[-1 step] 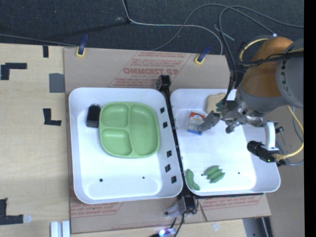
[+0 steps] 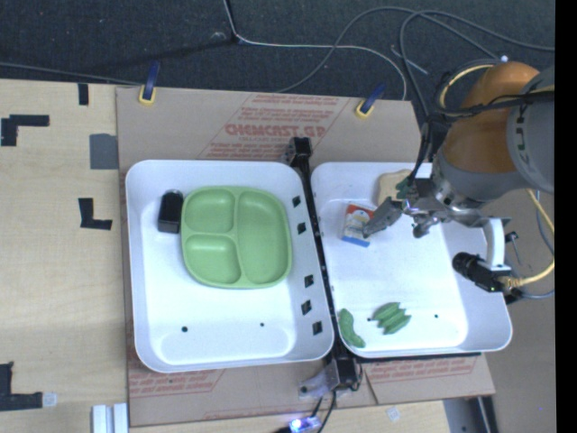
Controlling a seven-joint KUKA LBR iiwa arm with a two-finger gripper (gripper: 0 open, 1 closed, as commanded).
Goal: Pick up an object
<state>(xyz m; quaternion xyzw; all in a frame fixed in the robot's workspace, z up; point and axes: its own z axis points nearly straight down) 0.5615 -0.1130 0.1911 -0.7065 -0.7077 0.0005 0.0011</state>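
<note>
arm (image 2: 491, 142) reaching left, end effector (image 2: 397, 216) lowered

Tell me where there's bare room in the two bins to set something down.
Left bin: a bare strip along the near edge, below the green divided plate. Right bin: open floor in the middle, between the small packet and the green pods. It is crowded at the right bin's far end, where the tool hangs beside the packet.
</note>
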